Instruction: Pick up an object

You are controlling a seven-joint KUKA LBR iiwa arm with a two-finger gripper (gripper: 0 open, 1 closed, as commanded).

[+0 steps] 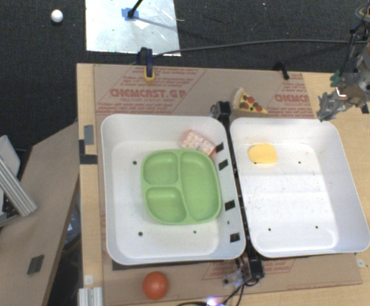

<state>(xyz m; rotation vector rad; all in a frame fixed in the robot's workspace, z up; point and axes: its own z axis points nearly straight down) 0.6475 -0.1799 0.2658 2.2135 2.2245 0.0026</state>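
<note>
**Gripper held above the far right corner of the right bin**

The gripper is seen at the upper right, poised over the far right corner of the right bin. Nothing is seen between its parts, and no object is touched by it. How far it is opened cannot be told, since its tip is small and blurred.

A yellow object is found lying on the floor of the right bin, near that bin's far left corner. It is placed well apart from the gripper, toward the left bin.

A green divided tray is laid in the middle of the left bin. A pink patterned block is set at the tray's far edge, touching or just overlapping it.

A pizza-slice toy is left on the tabletop, just beyond the gap between the two bins. An orange ball is seen on the tabletop just past the left bin's near edge.
</note>
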